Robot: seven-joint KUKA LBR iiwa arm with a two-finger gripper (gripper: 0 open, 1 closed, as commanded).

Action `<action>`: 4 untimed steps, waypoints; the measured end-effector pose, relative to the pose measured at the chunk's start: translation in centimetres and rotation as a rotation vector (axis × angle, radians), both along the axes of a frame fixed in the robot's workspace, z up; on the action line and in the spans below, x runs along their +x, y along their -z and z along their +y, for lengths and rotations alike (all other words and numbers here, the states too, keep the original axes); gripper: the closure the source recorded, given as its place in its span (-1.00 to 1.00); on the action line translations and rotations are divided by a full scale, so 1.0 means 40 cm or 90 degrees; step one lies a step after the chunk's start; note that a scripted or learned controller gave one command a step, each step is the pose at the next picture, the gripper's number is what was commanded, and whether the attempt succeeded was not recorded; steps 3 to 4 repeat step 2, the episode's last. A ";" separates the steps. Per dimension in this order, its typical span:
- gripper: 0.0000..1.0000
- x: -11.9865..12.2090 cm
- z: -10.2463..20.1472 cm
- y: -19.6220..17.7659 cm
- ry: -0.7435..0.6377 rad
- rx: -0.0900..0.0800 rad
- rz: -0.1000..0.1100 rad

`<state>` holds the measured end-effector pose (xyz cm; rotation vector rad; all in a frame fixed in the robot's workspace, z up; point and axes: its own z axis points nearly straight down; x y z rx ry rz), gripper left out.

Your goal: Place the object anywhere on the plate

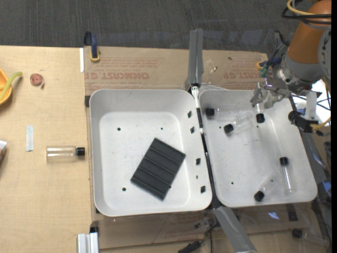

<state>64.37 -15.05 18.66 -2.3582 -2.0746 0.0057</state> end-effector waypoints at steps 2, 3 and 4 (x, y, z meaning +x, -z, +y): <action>-1.00 0.038 0.315 -0.153 -0.054 0.000 -0.001; -1.00 0.038 0.315 -0.153 -0.054 0.000 -0.001; -1.00 0.038 0.315 -0.153 -0.054 0.000 -0.001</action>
